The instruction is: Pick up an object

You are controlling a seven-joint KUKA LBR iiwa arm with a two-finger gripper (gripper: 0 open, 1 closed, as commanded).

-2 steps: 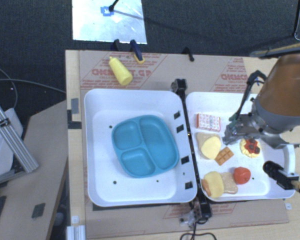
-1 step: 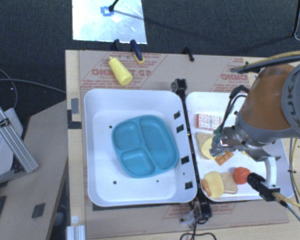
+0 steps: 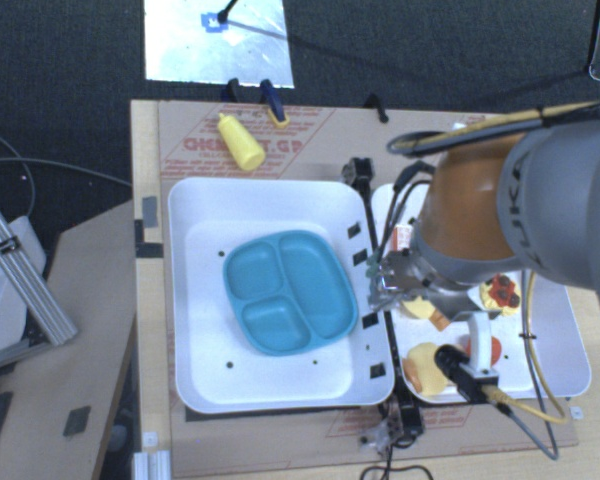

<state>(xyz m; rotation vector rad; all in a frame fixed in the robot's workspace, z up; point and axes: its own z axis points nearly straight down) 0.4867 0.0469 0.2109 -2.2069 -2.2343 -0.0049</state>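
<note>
The left bin (image 3: 195, 268) holds a blue plate (image 3: 288, 290) with three sections, lying flat near the bin's middle. Behind this bin, a yellow bottle (image 3: 240, 143) lies on its side on the cardboard (image 3: 310, 133). The gripper (image 3: 382, 286) sits low at the left edge of the right bin (image 3: 570, 368), just beside the wall between the two bins; whether it is apart or together cannot be told, and nothing can be seen gripped in it. The things to pick up all lie in the right bin: a pale yellow piece (image 3: 417, 308) just beside the gripper, a cream lump (image 3: 418, 366) nearer the front, a red and white piece (image 3: 483, 348) to its right, and a red and yellow piece (image 3: 501, 292) further back. The grey arm (image 3: 550, 198) with its orange band covers the back of this bin
</note>
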